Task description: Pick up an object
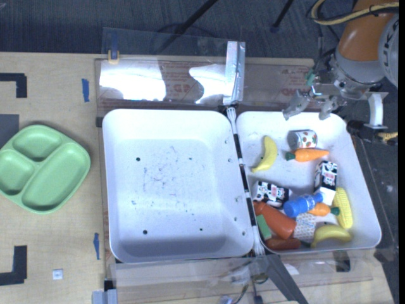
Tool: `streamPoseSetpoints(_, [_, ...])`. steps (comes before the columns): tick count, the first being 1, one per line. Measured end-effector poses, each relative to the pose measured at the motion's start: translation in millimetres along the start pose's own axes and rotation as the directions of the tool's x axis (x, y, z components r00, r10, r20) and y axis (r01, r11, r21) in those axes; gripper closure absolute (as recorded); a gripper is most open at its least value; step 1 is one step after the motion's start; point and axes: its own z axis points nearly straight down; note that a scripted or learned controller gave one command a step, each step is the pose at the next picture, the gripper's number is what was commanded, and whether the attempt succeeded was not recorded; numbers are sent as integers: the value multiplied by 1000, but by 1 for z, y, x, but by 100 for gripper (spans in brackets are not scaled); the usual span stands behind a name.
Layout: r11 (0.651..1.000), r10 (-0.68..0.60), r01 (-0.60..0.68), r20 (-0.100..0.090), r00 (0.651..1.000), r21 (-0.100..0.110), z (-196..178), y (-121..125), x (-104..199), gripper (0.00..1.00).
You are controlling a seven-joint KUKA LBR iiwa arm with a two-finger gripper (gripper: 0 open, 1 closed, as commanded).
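Above the right bin's far rim, the end effector hangs with fingers apart, clear of the banana.

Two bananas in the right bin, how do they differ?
The upper banana lies near the bin's left wall, standing almost upright in the view; the lower banana lies flat across the near right corner. The upper has bare floor around it; the lower is crowded against other toys. Both are yellow and curved.
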Motion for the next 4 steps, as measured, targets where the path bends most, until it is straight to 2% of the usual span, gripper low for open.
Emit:
streamPoseSetpoints(1, [992,-123,123,0,992,-1,113,-32,-12,0])
streamPoseSetpoints(2, [992,-123,123,0,992,-1,114,-32,-12,0])
streamPoseSetpoints(3, [972,-234,234,-1,972,-1,96,-69,-70,0])
streamPoseSetpoints(4, [976,-217,217,1,976,-6,129,-49,-73,0])
